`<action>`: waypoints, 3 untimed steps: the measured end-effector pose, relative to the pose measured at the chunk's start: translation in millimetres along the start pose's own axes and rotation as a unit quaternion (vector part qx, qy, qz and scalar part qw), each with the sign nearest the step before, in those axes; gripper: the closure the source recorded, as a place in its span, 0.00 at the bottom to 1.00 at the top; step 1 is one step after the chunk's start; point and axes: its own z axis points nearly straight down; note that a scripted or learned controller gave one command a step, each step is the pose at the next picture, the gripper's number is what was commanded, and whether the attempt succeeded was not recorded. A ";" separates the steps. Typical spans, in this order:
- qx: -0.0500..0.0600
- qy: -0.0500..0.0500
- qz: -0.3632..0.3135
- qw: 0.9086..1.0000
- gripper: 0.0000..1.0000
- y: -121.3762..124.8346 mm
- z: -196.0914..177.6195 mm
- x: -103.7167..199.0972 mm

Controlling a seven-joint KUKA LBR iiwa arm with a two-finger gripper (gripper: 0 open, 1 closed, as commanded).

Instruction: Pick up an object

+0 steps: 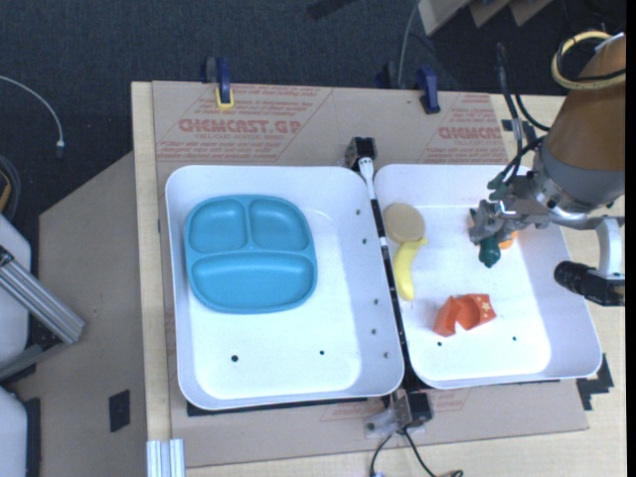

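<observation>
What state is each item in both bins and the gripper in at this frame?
Blue divided plate: lying flat in the left bin, nothing on it.
Banana: lying near the right bin's left wall.
Tan round piece: resting just above the banana, touching it.
Red object: lying loose, apart from the gripper.
Gripper: low over the right bin, beside a small green and orange item.

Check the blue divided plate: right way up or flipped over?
Right way up. The blue divided plate lies flat in the left bin, and its three compartments show as hollows facing the camera, with nothing in them.
</observation>
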 end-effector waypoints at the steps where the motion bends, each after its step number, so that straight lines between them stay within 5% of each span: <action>1: 0.001 0.001 -0.003 1.000 1.00 24.1 -10.0 51.8; 3: 0.002 0.001 -0.002 1.000 1.00 63.8 1.1 161.9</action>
